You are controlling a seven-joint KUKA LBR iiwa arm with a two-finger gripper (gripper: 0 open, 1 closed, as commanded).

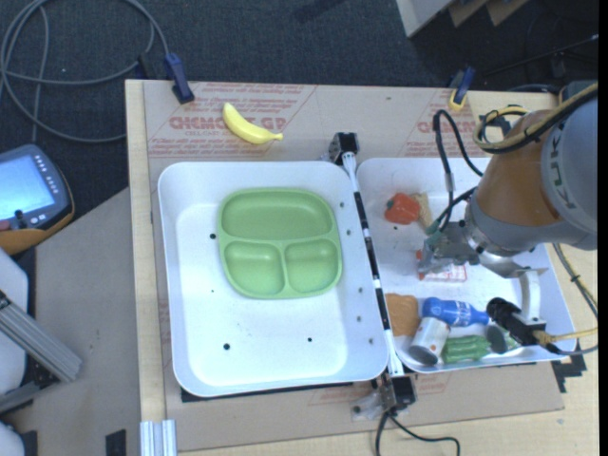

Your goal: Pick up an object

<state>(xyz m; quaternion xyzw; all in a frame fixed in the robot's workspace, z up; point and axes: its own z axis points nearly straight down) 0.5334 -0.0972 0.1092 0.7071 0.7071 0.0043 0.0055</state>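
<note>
My gripper (437, 257) hangs low over the middle of the right bin (380, 174), reaching in from the right. Directly under it lies a small flat red-and-white item (448, 274); I cannot see whether the gripper touches it. A red-orange object (404, 208) lies just beyond the gripper toward the bin's far side. Along the near side lie a blue bottle (454, 311), a silver can (427, 342), a green object (465, 350) and an orange-brown piece (402, 312).
The left bin (190, 302) holds a green divided plate (280, 241). A yellow banana (250, 124) lies on the bench beyond the left bin. Blue clamps (178, 77) sit at the bench's far edge.
</note>
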